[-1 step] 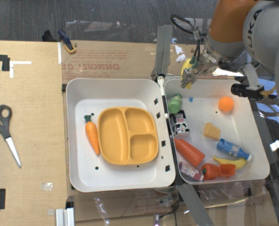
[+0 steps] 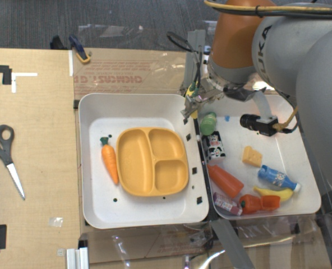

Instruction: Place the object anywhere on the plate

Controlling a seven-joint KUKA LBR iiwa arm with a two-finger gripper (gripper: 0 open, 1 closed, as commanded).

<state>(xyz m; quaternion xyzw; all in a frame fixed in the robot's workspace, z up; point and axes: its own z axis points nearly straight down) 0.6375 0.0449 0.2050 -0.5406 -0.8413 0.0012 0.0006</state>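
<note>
low at the right bin's (image 2: 309,167) rear, hand (image 2: 202,106) touches a green object (image 2: 208,122).

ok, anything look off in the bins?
The toy carrot lies on the left bin floor, against the yellow plate rim rather than on it. In the right bin, the toys sit jumbled together near the front.

Bright, even overhead light; soft shadows; mild glare on white bins (image 2: 87,167); sharp focus.

Yellow three-compartment plate (image 2: 152,161) flat in left bin; toy carrot (image 2: 109,159) touching its left rim.
</note>
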